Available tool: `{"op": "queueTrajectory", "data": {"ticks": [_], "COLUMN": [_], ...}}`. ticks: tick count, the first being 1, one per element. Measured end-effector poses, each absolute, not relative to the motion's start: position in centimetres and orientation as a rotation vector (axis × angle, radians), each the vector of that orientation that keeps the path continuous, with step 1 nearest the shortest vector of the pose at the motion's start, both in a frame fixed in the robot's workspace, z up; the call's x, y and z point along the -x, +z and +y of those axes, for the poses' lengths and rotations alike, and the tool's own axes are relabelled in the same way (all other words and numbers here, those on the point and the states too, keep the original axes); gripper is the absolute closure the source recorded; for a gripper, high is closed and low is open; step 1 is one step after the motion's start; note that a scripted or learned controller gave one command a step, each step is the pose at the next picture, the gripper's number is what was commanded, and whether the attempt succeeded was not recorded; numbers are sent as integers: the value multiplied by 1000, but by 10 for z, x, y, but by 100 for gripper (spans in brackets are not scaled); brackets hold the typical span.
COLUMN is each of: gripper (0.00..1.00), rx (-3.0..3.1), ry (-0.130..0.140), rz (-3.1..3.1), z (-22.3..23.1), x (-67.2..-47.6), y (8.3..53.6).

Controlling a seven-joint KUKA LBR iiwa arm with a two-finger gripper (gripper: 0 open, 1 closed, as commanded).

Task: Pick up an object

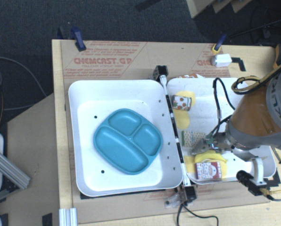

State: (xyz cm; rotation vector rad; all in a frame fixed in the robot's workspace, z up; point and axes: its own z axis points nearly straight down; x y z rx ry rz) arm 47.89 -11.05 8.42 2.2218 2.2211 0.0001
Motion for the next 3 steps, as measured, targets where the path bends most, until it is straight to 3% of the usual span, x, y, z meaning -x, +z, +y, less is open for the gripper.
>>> {"op": "queueTrajectory", "data": {"ticks": [1,2,3], "gripper": [0,0,0], "rx": [-2222,-2221,-2223], "ry": [0,0,-1], "rz": [2224,2221,2223], "z": [-92,-130,-118], "x": [-479,-516,-485], "y": [84,98,84]}}
